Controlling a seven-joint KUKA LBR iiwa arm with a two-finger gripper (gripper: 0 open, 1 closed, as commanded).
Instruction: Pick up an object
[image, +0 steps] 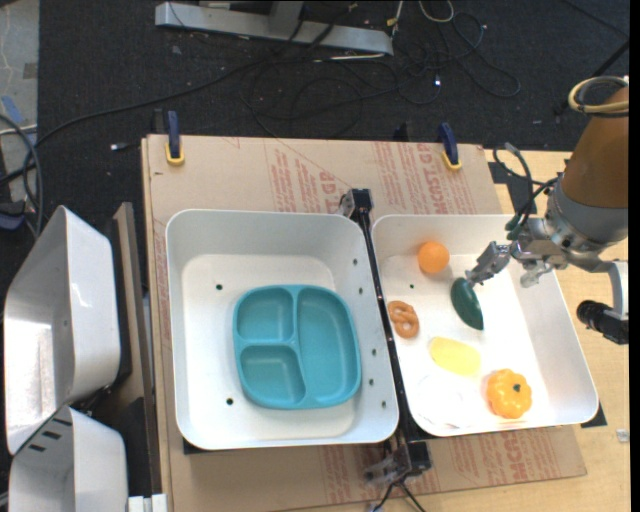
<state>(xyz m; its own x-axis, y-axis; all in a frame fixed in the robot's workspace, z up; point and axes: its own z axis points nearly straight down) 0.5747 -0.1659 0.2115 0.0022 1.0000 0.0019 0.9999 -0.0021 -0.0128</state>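
Hovering over the right bin (575, 370), gripper (520, 266) jaws spread wide, holding nothing. Dark green object (467, 303) lies mid-bin, orange ball (433, 257) near far edge.

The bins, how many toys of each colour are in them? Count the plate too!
Orange: 2, a ball and a little pumpkin
Brown: 1, a pretzel
Dark green: 1, a long vegetable
Yellow: 1, a flat oval piece
Teal: 1, the divided plate in the left bin
Total: 6
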